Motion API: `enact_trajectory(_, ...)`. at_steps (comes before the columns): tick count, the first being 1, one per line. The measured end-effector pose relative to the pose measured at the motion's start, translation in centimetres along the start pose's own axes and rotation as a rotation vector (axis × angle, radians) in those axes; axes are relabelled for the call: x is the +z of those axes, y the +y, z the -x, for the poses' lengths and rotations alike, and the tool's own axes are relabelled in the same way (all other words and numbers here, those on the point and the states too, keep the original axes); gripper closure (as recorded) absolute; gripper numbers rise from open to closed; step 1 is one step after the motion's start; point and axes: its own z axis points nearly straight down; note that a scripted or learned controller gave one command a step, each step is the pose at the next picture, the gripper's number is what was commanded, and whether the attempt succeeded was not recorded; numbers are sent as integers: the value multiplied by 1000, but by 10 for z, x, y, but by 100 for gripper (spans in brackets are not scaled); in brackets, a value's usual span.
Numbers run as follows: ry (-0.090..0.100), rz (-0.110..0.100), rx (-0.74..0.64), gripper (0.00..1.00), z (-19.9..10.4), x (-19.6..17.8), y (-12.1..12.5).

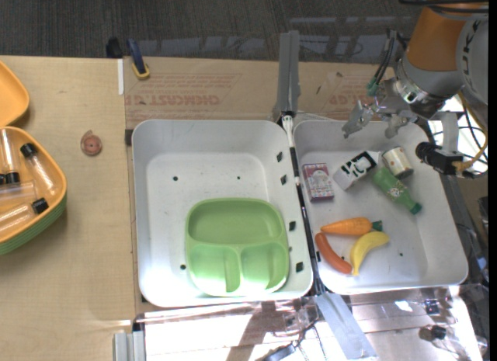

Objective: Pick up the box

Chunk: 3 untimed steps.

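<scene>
The box (318,182) lies flat in the right bin (435,266), near its left wall, long axis running toward the far rim. The gripper (376,119) hangs over the bin's far edge, well apart from the box, fingers spread and holding nothing.

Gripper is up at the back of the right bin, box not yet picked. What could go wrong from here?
1. The gripper hangs nearer the white bottle than the box, so it may come down on the wrong thing.
2. The box lies flat beside the bin wall; a finger could strike the wall.
3. A flat box may slip from the grasp.
</scene>
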Motion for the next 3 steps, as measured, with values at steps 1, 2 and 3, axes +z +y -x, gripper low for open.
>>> enact_trajectory(1,-6,29,-93,0,-7,92,-32)
enact_trajectory(2,0,2,-280,0,14,100,-89)
enact_trajectory(3,1,0,-249,0,-10,112,-148)
